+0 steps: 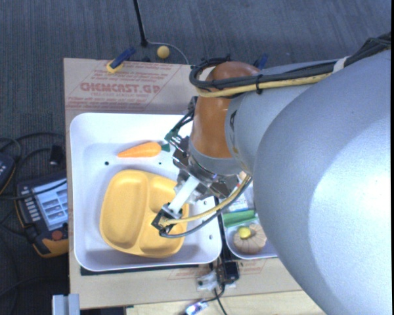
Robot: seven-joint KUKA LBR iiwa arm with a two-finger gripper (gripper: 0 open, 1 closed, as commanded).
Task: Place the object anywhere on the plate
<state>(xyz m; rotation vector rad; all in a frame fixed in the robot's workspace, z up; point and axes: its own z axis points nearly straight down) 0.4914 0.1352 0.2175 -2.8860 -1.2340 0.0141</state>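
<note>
On the bench (284,286): two white bins sit side by side on a brown board (111,87) with red letters.
In the left bin (80,176): a yellow plate (126,205) and a toy carrot (139,150).
Plate: it has two dips in it and lies flat at the near end of the bin.
Carrot: it lies on its side on the white floor of the bin, just past the far rim of the plate. It is close to the plate but not on it. Its green end points to the arm.
Arm (322,176): big and grey, it comes in from the right and covers most of the right bin. It has an orange band (210,120).
Pincer (196,176): it hangs low over the right edge of the plate, near the green end of the carrot. I cannot tell if it is wide or narrow. I see nothing held in it.
In the right bin (231,248): a green thing (240,216) and a round tan thing (248,237) with a yellow top peek out under the arm.
At the far edge of the board: a blue clip (120,59) and a small yellow ball (162,51).
On the floor to the left: a hand box (43,205) with a screen and black wires.
</note>
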